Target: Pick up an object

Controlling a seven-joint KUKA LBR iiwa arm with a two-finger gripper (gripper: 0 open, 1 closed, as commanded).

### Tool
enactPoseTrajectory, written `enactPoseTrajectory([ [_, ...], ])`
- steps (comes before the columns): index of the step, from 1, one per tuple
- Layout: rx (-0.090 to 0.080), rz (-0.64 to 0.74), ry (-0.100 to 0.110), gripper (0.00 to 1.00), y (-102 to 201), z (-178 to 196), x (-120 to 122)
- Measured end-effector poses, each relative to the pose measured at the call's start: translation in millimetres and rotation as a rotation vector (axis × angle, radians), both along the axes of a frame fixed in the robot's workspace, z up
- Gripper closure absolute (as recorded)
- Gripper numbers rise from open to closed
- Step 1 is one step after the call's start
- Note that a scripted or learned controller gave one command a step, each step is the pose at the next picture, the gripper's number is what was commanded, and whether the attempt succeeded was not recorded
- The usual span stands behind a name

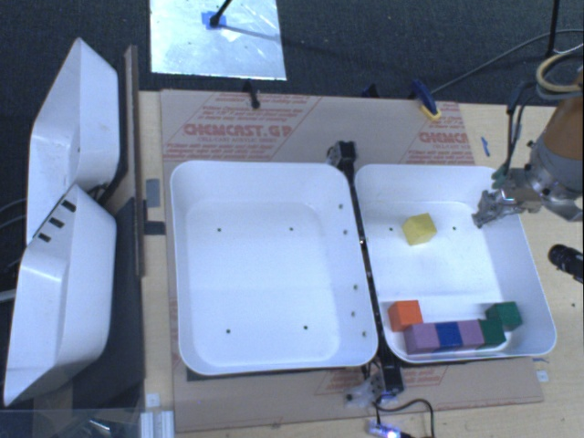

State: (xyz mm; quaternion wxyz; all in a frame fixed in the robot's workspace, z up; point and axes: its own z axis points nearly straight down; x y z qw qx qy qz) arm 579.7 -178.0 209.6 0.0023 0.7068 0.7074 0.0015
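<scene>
The pincer (485, 210) hangs over the right bin's (534, 272) far right rim; whether it is open or closed I cannot tell. The yellow cube (420, 229) sits alone mid-bin, the easiest target: centre above it, descend straight. An orange block (405, 314), purple-blue bar (445, 335) and green block (503, 317) crowd the near wall, awkward to grasp.

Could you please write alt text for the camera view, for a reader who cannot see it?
A grey arm's tool hangs over the right bin's far right edge, a yellow block lying apart to its left. Orange, purple, blue and green blocks cluster along the near wall.
</scene>
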Motion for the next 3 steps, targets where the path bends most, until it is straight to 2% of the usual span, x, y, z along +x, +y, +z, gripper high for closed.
enactPoseTrajectory([
  [2, 0.002, 0.004, 0.005, 1.0, 100, -9, 9],
  [3, 0.003, 0.005, 0.004, 1.0, 156, 7, 11],
])
